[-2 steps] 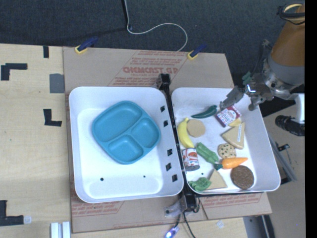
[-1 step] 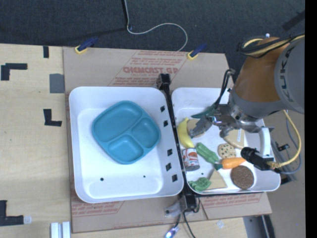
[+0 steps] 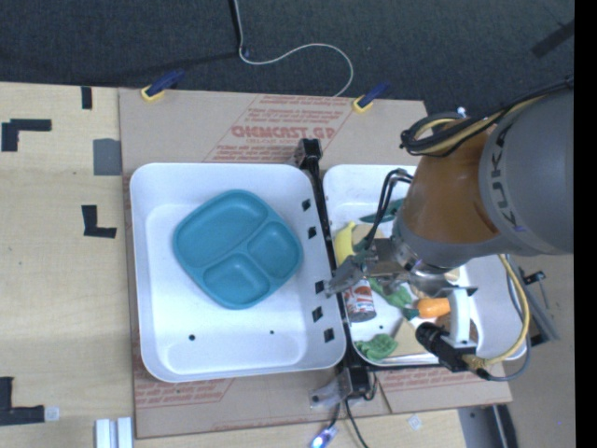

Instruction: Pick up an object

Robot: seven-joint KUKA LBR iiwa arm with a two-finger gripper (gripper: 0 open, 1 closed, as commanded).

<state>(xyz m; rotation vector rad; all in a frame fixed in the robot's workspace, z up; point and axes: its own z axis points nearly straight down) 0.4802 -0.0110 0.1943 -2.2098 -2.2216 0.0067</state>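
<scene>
Reaching in from 3 o'clock with the arm (image 3: pixel 485 194), low over the right bin (image 3: pixel 499 339). At the arm's end, near the bin's 9 o'clock wall, the gripper (image 3: pixel 366 273), mostly tucked under the orange wrist. Too hidden to say whether gripping something or loose. Just beside it, at 6 o'clock, a small jar with a red label (image 3: pixel 361 304). Likely the best thing to go for, being the nearest. Lying with its long side running from 12 o'clock to 6 o'clock, almost straight along the bin wall. Darker at the 12 o'clock end, maybe the lid, but too blurry to be sure. So, a good guess: squeeze across the short way, from 9 o'clock and 3 o'clock, after a tiny move toward 6 o'clock. Close neighbours to watch for: a yellow thing (image 3: pixel 345 241) at 11 o'clock from the gripper, a green thing (image 3: pixel 378 347) past the jar at 6 o'clock, and an orange thing (image 3: pixel 432 307) at 4 o'clock. Over in the left bin (image 3: pixel 154 250), well apart at 9 o'clock, a blue plate (image 3: pixel 238 248) with three parts.
</scene>
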